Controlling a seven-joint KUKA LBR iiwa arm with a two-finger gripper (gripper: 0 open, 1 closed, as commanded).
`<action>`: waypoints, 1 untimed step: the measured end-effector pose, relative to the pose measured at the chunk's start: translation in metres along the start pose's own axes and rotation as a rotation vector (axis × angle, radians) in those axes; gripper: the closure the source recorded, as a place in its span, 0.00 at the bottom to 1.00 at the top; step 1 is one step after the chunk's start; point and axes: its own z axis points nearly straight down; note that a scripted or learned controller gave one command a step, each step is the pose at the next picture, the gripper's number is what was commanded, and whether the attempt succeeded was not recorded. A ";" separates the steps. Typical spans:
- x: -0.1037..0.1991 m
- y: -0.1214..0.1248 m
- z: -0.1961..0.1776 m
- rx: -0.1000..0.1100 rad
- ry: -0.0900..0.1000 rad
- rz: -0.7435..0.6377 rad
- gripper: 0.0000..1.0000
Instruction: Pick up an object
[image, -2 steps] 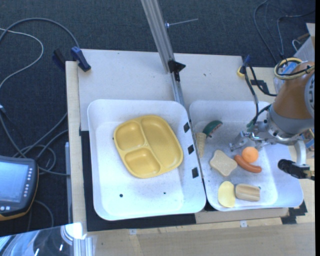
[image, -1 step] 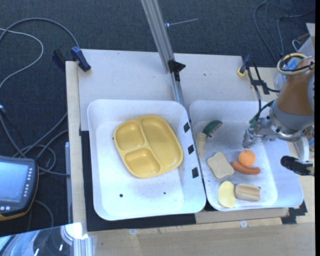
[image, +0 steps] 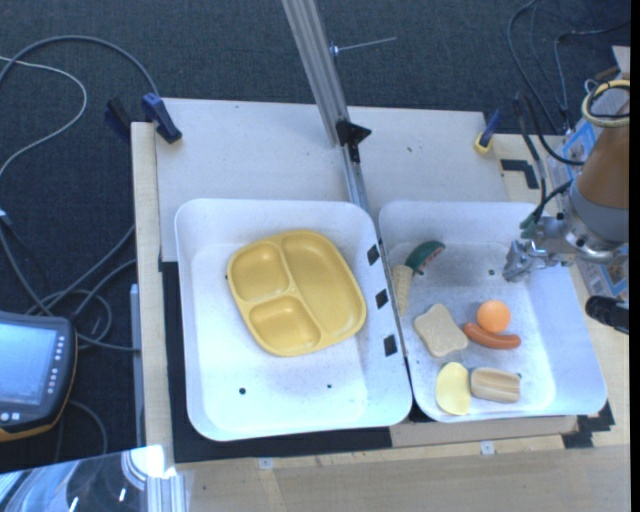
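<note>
L bin (image: 200, 330): tray (image: 295, 292) | R bin (image: 570, 330): food items (image: 470, 350), gripper (image: 520, 262) above

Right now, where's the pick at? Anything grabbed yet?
Done: the claw is over the right bin, near its upper right part. In hand: nothing visible between its tips. Left: the pick itself. The orange ball, hot dog, bread slice and brush all lie on the bin floor.
</note>
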 end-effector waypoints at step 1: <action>0.005 0.006 -0.063 -0.002 0.000 -0.002 1.00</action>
